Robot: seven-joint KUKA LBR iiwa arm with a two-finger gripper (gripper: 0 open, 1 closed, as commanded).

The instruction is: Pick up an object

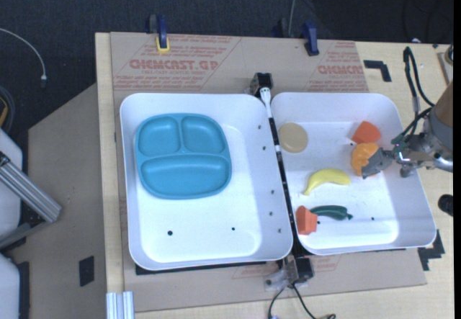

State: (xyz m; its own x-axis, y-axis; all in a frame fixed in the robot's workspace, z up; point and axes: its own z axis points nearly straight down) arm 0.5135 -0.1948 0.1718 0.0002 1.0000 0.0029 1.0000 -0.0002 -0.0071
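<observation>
From the camera view, you see the gripper [374, 164] low in the right bin [410, 235], just beside the orange pieces [364, 146]; whether it has closed you cannot tell. A banana [325, 180], a tan disc [293, 137] and a carrot [319, 216] lie nearby. The left bin [205, 238] holds a blue divided plate [184, 155].

Single fixed camera, high above bench [216, 58], looking down at slant. Both white bins fully in frame: left bin [137, 188], right bin [403, 224]. Bench far edge toward top, dark floor beyond. Moderate distance, whole bench visible.
</observation>
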